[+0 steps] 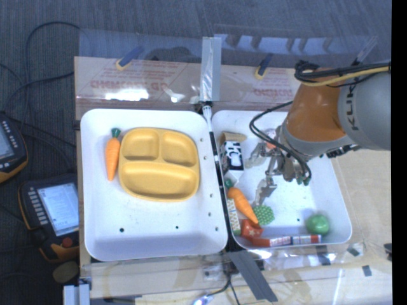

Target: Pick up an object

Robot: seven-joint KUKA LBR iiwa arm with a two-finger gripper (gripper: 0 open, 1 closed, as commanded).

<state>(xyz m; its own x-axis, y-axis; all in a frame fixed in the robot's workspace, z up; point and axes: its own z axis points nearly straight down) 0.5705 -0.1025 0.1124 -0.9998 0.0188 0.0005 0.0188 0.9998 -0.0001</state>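
Observation:
My gripper [262, 194] hangs over the middle of the right bin [331, 189], fingers pointing down and spread, with nothing between them. Just below it and to the left lie an orange carrot [242, 204] and a green textured piece [264, 215]. A red piece [250, 230] and a red-and-white marker [291, 240] lie along the bin's front wall. A green ball [318, 223] sits in the front right corner. A black-and-white box [233, 155] stands near the bin's left wall.
The left bin [95, 221] holds a yellow divided plate [159, 164] and a second carrot [112, 155] beside its left side. A metal divider post [210, 68] stands behind the bins. Cables and a handheld pendant [51, 208] lie left of the bench.

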